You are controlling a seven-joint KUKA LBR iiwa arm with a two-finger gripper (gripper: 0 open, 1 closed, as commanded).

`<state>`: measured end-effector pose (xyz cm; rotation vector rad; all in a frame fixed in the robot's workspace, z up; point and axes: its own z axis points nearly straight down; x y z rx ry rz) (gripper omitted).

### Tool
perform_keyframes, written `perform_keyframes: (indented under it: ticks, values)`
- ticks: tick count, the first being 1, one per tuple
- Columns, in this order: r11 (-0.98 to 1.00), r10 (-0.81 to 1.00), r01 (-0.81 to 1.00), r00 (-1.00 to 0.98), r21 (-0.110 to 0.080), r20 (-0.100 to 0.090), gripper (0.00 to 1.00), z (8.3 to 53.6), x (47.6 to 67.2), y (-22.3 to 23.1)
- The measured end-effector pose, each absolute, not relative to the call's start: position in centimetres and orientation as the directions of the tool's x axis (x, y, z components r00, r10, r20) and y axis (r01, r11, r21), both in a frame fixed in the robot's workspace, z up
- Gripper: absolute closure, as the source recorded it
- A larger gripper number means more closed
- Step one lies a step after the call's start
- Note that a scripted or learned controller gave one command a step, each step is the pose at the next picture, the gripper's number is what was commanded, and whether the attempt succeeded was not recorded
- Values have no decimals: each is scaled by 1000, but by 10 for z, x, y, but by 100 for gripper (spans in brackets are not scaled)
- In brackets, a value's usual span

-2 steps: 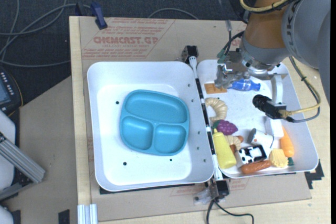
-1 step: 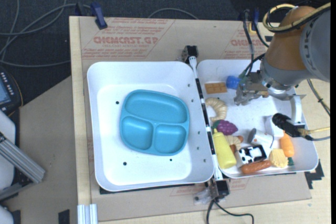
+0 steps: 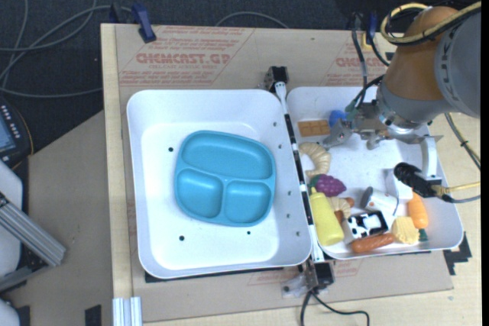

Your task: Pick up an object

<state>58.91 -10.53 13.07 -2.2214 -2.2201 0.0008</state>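
Below, we see the gripper (image 3: pixel 365 131) over the right bin (image 3: pixel 451 229); the toy croissant (image 3: pixel 317 157) lies just left; jaw state unclear.

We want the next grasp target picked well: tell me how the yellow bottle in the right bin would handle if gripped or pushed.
The yellow bottle lies on its side, so a push would probably roll or slide it. It looks like smooth plastic, likely light and a bit slippery. It sits against the bin wall beside the purple grapes, leaving little finger room.

Blue sectioned plate (image 3: pixel 224 185) in left bin (image 3: pixel 149 118); blue clamp (image 3: pixel 142 21) on board (image 3: pixel 191 57) corner.
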Motion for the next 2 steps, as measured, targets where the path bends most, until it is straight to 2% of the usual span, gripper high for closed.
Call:
perform_keyframes:
  ticks: [1,2]
  values:
    - [-4,1000,1000,4,-24,2,0,81,649,-99]
    - [-10,1000,999,10,-49,4,0,81,657,-99]
